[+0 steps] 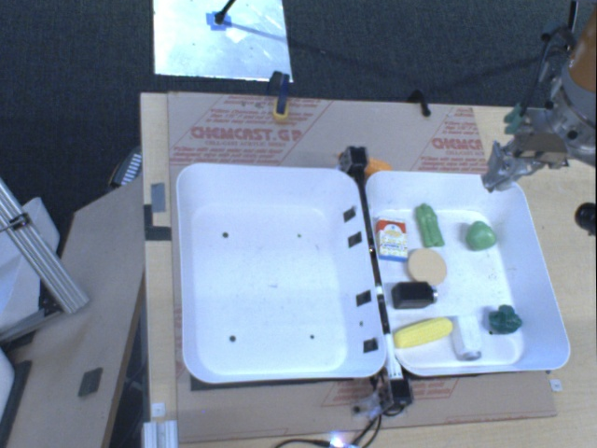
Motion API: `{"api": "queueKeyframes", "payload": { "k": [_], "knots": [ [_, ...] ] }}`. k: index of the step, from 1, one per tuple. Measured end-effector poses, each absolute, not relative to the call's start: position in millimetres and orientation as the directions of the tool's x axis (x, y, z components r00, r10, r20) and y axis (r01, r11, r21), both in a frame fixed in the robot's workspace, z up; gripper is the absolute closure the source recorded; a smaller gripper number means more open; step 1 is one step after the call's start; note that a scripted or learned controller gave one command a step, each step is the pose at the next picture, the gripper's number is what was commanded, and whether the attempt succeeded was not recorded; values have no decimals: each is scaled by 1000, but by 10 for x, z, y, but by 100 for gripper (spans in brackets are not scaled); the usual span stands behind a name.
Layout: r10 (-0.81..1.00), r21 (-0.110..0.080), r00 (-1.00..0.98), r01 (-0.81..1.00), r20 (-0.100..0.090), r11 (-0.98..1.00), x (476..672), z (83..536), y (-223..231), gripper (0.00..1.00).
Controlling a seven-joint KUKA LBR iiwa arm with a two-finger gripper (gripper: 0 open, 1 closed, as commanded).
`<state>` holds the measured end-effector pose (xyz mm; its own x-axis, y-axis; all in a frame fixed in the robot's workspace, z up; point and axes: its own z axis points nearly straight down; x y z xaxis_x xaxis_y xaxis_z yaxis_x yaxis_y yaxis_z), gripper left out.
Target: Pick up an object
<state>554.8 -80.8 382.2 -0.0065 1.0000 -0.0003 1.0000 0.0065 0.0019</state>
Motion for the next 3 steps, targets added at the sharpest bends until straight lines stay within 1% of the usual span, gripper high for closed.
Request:
{"api": "queueKeyframes", "payload": {
  "k": [1, 2, 3],
  "knots": [
    [1000, 4, -8, 1000, 0, 8, 5931, 3799, -343, 100],
    [1000, 2, -7, 1000, 0, 7, 5955, 3721, 0, 100],
    [1000, 3, -7, 1000, 1, 7, 5957, 3789, 296, 100]
  ]
}}
